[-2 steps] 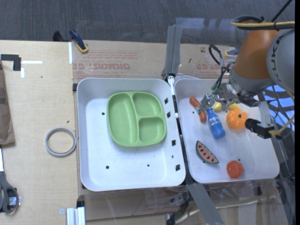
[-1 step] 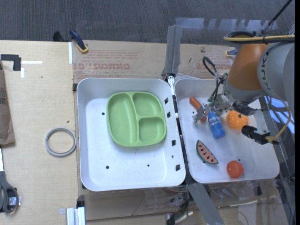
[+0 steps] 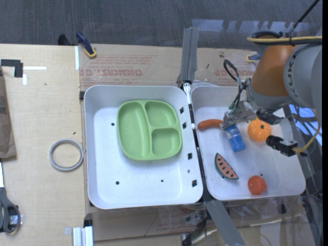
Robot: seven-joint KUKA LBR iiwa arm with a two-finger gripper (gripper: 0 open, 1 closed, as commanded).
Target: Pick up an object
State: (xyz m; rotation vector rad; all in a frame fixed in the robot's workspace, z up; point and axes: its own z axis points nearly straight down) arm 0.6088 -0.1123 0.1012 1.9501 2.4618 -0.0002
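Over the right bin, the hand (image 3: 237, 118) hangs just above the blue object (image 3: 235, 139).

That blue piece lies directly on the hand's near side, long axis running far-to-near with a slight rightward lean. Sausage (image 3: 209, 124) just left, orange fruit (image 3: 259, 130) just right. Whether the hand is open or closed, I can't tell from up here.

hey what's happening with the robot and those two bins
The grey arm reaches in from the right, its gripper low over the right bin, just above a blue object. Near it lie an orange sausage-shaped toy, an orange fruit, a watermelon slice and a red tomato-like ball. The left bin holds a green divided plate. Whether anything is gripped is unclear.
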